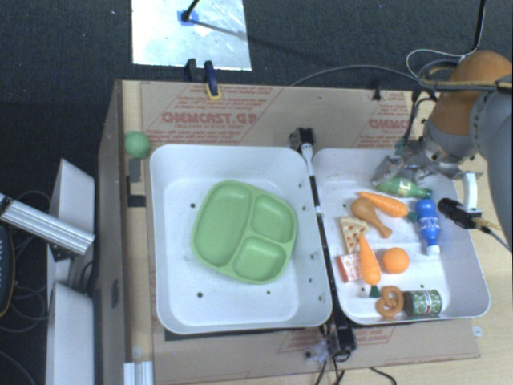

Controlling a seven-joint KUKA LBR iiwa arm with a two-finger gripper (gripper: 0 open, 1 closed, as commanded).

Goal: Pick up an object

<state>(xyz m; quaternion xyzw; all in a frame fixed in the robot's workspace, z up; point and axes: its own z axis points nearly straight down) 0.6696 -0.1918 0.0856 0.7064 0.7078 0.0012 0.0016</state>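
Note:
My gripper (397, 168) hangs low over the back of the right bin (473, 291), just above a green bottle (405, 188) lying on its side. Nothing shows in its grasp. In front of the bottle lie a carrot (385, 204), a brown drumstick (370, 216) and a blue bottle (428, 224). Closer to the front sit a cracker wedge (353, 231), a second carrot (368, 261), an orange ball (394, 260), a red and white packet (346, 268), a pretzel (389, 301) and a green can (422, 302).
The left bin (172, 295) holds a green divided plate (244, 231). A green ball (137, 143) rests on the bench outside the left bin's back corner. The arm (465, 103) comes in over the right bin's back right corner.

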